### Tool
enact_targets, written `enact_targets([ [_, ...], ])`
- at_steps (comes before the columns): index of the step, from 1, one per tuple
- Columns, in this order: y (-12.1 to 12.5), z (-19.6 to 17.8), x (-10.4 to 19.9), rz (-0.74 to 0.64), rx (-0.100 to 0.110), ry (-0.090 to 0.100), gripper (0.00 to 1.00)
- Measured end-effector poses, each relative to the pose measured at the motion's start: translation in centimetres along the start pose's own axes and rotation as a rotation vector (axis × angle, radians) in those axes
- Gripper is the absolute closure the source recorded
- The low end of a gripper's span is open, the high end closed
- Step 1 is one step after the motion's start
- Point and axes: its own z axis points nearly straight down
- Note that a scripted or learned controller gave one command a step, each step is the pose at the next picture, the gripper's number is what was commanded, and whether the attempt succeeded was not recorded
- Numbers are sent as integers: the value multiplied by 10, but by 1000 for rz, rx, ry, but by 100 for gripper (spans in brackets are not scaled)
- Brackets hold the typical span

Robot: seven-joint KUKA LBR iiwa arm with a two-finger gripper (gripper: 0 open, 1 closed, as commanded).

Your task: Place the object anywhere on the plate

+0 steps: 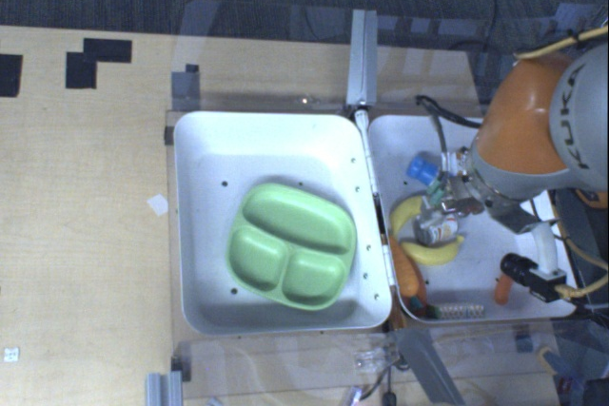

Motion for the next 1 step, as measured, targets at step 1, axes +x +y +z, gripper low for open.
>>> enact_targets([
  [1,-1,1,74,-18,2,-1,100],
])
